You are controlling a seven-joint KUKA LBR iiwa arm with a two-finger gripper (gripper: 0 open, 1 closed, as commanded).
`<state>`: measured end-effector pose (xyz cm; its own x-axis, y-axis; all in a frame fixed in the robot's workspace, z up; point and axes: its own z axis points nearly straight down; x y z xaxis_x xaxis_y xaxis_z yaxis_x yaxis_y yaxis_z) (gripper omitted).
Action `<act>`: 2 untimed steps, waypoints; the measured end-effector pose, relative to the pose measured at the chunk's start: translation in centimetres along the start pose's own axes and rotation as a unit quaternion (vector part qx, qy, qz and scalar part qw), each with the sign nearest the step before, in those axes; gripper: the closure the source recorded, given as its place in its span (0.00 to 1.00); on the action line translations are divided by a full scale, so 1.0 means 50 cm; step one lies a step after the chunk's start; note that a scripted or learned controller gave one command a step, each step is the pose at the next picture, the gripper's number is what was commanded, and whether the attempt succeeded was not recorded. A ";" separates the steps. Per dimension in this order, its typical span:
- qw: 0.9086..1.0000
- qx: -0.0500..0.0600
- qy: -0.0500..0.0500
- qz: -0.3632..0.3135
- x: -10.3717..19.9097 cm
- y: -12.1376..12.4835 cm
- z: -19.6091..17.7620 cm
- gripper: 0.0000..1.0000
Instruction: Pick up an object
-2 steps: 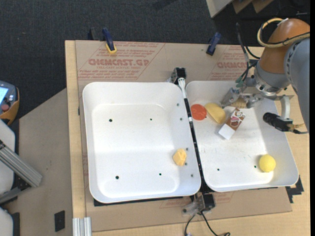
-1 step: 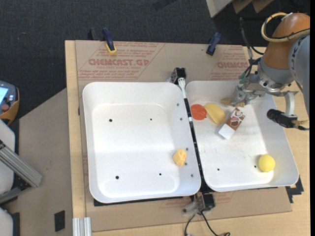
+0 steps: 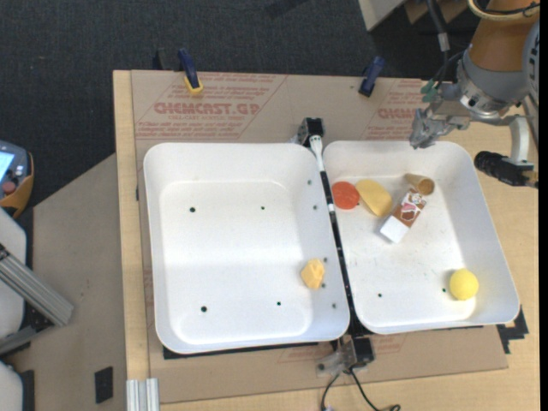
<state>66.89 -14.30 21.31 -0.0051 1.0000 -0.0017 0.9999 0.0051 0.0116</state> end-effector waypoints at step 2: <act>1.000 -0.006 0.000 -0.003 0.055 0.005 -0.354 1.00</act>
<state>66.93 -11.53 38.99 -0.0110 0.9999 -0.0017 0.9997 0.0110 0.0231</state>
